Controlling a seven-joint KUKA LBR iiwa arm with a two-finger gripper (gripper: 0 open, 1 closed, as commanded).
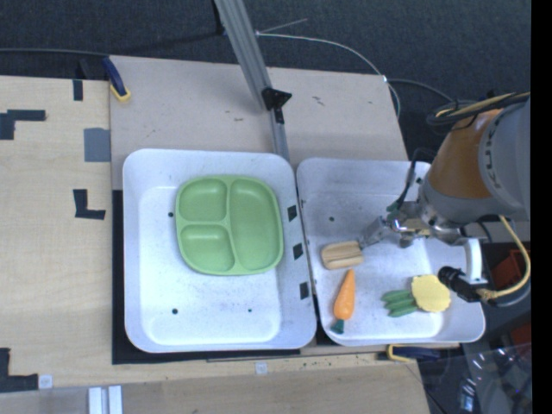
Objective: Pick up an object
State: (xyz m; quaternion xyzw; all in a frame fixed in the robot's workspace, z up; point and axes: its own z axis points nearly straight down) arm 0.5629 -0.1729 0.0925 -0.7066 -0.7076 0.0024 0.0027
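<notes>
Gripper (373, 234) low over the right bin (362, 179), tip just at 1 o'clock of the wooden block (341, 254). Fingers hard to read from here: too small and dark to tell wide from narrow, nothing seen between them. Block lying flat at about 9 o'clock in that bin, near the left wall. Looks light, stiff, dry-surfaced, so probably no slip and no crush risk. Best bet: pinch across the short sides, at mid-length. Just at 6 o'clock of the block, a toy carrot (345, 295), tapered and smooth-looking, likelier to squirt out of a pinch. Off at 4 o'clock, a yellow and green toy (421, 296), lumpy, awkward to clamp. Left bin (138, 257) bearing a green divided plate (230, 224), broad and flat, poor for two fingers.
</notes>
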